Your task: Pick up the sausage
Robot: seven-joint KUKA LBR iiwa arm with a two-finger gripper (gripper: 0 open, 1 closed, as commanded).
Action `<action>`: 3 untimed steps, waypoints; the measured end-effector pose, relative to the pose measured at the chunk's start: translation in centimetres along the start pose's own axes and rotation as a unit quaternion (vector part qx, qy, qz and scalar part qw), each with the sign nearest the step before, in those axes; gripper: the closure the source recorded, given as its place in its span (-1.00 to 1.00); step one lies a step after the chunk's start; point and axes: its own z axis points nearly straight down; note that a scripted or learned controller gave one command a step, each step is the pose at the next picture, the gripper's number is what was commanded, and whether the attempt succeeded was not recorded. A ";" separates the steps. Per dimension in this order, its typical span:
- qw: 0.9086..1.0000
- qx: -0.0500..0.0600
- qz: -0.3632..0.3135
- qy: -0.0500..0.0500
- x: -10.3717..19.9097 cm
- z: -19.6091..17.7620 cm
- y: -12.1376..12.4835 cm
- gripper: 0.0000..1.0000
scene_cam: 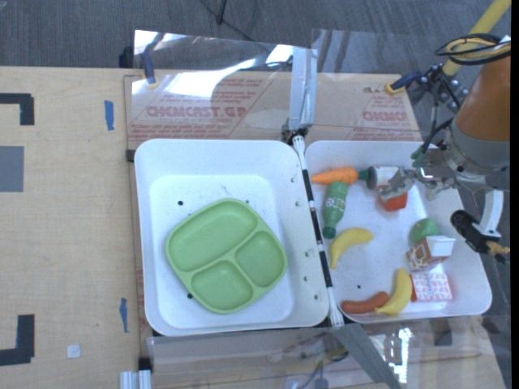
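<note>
My gripper (403, 186) hovers over the right bin's (478, 302) far side, grip unclear, above something red. The smooth reddish sausage (365, 304) lies at the near rim, touching a curved banana (397, 294); bottle (335, 209), carrot (335, 176) between.

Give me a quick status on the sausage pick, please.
Gripper over right white bin's far end, over a red toy. Reddish-brown toy sausage untouched at near edge. Yellow banana touching it.

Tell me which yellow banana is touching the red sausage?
The curved yellow toy banana at the right bin's front edge. It lies against the red sausage. The other yellow banana sits alone mid-bin.
</note>
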 end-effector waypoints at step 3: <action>0.989 0.003 0.146 -0.001 0.1 8.4 2.0 1.00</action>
